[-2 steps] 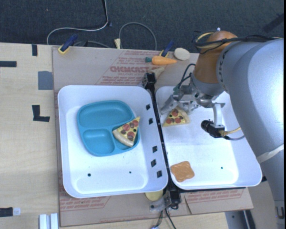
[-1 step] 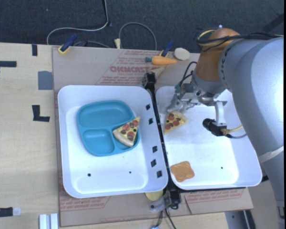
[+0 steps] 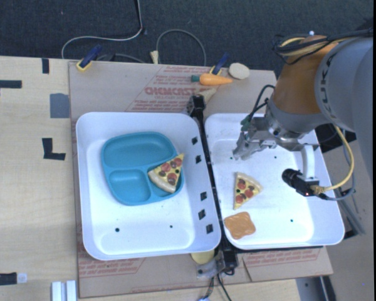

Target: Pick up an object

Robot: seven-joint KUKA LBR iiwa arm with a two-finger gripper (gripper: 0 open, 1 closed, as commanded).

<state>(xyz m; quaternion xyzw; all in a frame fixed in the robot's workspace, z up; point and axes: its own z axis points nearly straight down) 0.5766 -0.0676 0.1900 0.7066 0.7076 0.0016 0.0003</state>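
Observation:
My gripper (image 3: 244, 151) hangs over the upper left part of the right bin (image 3: 323, 221), reaching in from the grey arm with the orange band. A toy pizza slice (image 3: 244, 189) lies on the bin floor just below the gripper, apart from it. A brown toast-like piece (image 3: 240, 225) rests near the bin's front left corner. In the left bin (image 3: 94, 231) a blue divided plate (image 3: 128, 165) holds a second pizza slice (image 3: 168, 172) at its right edge. Nothing shows between the fingers.
A black divider (image 3: 203, 168) runs between the two bins. A toy carrot (image 3: 214, 78) and a pale round piece (image 3: 239, 71) lie on the cardboard behind the bins. A black cable fitting (image 3: 301, 182) hangs off the arm over the right bin.

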